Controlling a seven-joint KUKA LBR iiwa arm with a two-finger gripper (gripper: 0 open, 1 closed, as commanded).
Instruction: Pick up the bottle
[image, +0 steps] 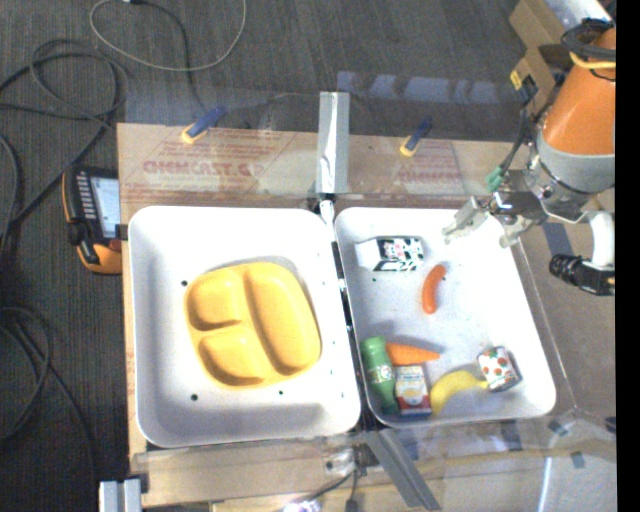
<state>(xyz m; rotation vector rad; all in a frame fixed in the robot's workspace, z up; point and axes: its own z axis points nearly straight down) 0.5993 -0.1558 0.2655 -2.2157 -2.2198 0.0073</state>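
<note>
I see the gripper (487, 222) hovering over the top right edge of the right bin (530, 300), its two fingers spread open with nothing between them. The bottle (377, 361), green, lies at the bin's lower left, well apart from the gripper, just beside a carrot (412, 353) and a small carton (411, 389). A yellow divided plate (253, 322) sits in the left bin (150, 300).

Yellow three-compartment plastic tray (254, 323) in white left bin (160, 250). White right bin (525, 330): green plastic bottle (377, 362) at front edge, orange carrot (412, 353), yellow banana (456, 387), orange-red sausage (431, 288), black-and-white patterned carton (399, 253).
</note>
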